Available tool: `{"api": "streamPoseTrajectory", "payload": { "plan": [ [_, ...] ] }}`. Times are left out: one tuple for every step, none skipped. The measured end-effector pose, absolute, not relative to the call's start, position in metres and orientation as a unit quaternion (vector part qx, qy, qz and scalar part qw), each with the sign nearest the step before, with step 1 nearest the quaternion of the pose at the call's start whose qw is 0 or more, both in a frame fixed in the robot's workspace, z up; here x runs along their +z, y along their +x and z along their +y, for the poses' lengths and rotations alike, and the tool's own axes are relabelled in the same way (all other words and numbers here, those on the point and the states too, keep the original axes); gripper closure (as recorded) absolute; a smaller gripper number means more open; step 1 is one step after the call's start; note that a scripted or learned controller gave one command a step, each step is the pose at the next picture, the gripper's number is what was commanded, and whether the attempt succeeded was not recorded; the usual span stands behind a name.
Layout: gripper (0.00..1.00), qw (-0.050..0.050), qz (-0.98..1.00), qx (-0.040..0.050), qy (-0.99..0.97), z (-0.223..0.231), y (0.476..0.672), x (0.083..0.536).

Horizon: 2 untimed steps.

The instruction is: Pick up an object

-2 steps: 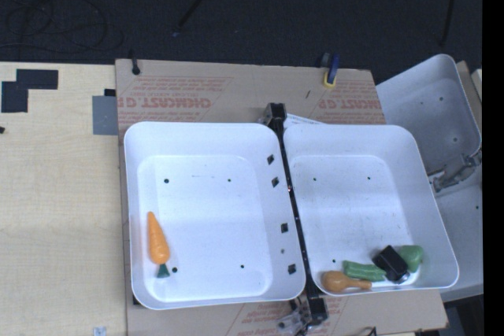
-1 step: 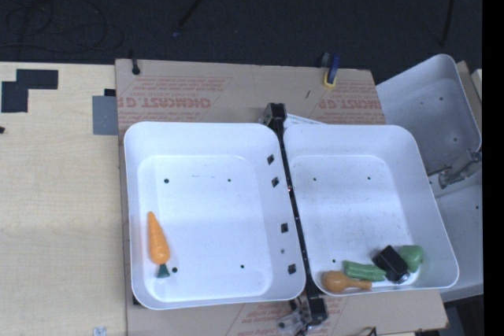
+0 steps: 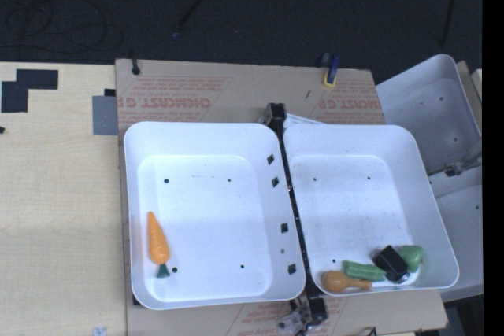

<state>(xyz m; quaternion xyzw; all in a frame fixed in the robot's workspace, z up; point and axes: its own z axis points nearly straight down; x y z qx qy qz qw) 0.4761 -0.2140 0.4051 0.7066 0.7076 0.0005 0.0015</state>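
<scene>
Across the bench two shallow white bins sit side by side on a cardboard sheet, joined along a dark centre seam. Within the left bin a toy carrot lies alone at about 8 o'clock of that bin's floor, its green stub pointing toward the near wall; with bare floor on every side it looks like the easier target, since fingers could come down around it without fouling anything.

The right bin has its contents bunched in the 5 o'clock corner: a green piece lying flat, an orange pear-shaped piece just beside it toward the near rim, a black block resting against the green piece, and a second green lump touching the block at its 2 o'clock side. They probably sit there because the floor curves up at the walls and loose things slide into the corner; crowded so close to the rim, they would be awkward to grasp singly.

As for the gripper, whether it is spread or closed cannot be told from this view, and nothing is seen lifted off either floor, so the pick seems not yet begun
</scene>
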Motion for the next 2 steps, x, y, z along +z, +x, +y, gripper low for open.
{"api": "streamPoseTrajectory", "payload": {
  "plan": [
    [0.00,0.005,0.708,0.0020,0.706,-0.2141,0.4761,0.5177],
    [1.00,-0.001,0.709,-0.0013,0.705,-0.2134,0.4768,0.5203]
  ]
}}
